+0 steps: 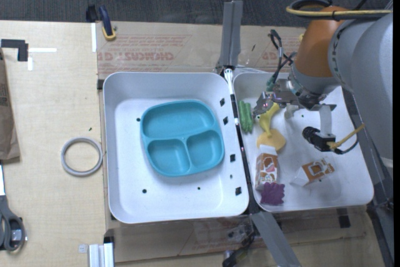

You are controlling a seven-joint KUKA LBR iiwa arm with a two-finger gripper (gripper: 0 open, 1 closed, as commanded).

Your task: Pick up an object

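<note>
The yellow banana-shaped toy (269, 114) lay in the right bin (350, 194), near its upper left corner, and the gripper (273, 101) was down right at the toy's upper end. Whether its claw was apart, together or clamped on the toy could not be told, since the small dark tips blurred into the toy there. Just left of the banana, a green pod-like toy (245, 116) rested along the bin's left wall. Below the banana sat a pale yellow piece (271, 140), then a small printed packet (267, 169), then a purple grape cluster (272, 193) at the bin's lower left corner. A small brown-and-white carton (317, 171) lay toward the lower middle of the same bin, well apart from the banana.

The arm (369, 53) came in over the bin's upper right corner, its orange band (315, 47) above the wrist, with cables looping off it.

The left bin (119, 153) held a light blue divided plate (182, 137) at its centre. On the bench to the left of that bin lay a roll of tape (81, 156), and scissors (10, 228) sat at the bench's lower left edge.
</note>
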